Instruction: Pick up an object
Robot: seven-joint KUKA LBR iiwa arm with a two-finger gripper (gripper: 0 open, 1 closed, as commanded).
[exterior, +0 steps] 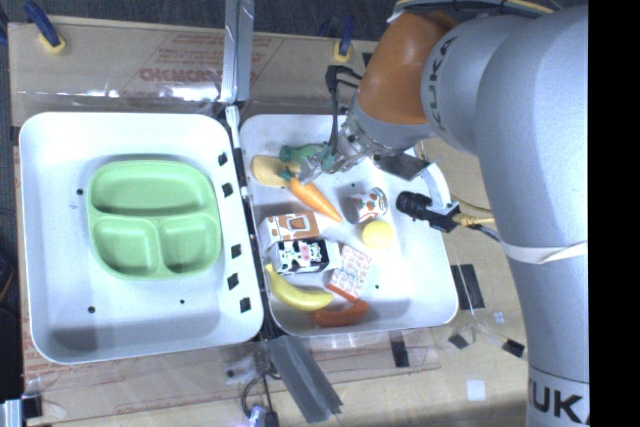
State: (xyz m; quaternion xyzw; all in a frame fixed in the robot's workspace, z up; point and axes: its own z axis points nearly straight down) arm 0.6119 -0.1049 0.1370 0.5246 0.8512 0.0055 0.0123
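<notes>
Two white bins sit side by side on the tabletop. Left bin (pixel 50 315) holds a green divided tray (pixel 153 218). Right bin (pixel 430 290) holds a carrot (pixel 318 198), a banana (pixel 297 293), a lemon (pixel 377 234), a cow-patterned carton (pixel 301 256) and other small items. Gripper (pixel 335 158) is low over the right bin's far left corner, just beside the carrot's top end. Finger state: cannot tell, as the wrist hides them. No object seen in its grasp.
</notes>
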